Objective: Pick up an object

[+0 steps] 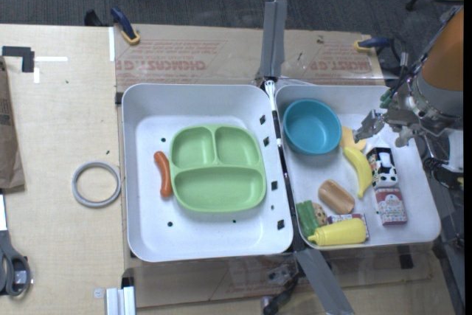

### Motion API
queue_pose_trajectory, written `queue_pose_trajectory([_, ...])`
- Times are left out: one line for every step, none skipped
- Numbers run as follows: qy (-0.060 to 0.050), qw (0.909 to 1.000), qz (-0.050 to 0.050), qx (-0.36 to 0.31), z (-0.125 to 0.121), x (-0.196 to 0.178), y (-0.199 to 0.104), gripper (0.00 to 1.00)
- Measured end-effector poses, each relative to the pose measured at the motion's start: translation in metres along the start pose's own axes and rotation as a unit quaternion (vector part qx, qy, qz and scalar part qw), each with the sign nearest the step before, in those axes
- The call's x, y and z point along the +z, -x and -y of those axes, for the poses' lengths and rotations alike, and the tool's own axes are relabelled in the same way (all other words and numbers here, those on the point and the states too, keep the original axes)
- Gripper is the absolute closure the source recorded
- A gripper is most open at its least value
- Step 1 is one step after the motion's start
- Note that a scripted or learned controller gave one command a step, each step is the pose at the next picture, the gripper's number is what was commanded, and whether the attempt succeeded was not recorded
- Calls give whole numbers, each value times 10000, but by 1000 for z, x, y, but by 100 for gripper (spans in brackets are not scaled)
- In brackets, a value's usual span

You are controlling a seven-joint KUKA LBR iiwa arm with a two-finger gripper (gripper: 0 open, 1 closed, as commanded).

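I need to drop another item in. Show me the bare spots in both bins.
Left bin: bare floor rings the green divided plate, widest along the top and the near edge; a toy hot dog lies left of the plate. Right bin: crowded by the blue bowl, banana and cartons; a small free patch lies below the bowl.

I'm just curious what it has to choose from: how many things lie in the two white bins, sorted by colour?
Green: 2, divided plate, small packet
Blue: 1, bowl
Yellow: 2, banana, squeeze bottle
Orange-brown: 2, sausage, bun
Black-and-white: 1, cow carton
Red: 1, carton
Total: 9
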State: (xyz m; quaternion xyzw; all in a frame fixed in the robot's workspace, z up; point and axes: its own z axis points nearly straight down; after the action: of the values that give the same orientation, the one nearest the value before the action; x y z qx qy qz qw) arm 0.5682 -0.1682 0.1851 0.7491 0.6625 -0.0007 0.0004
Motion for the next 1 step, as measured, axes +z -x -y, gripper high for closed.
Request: queue_pose_trajectory([107,9984,25,-547,-7,72,3,0])
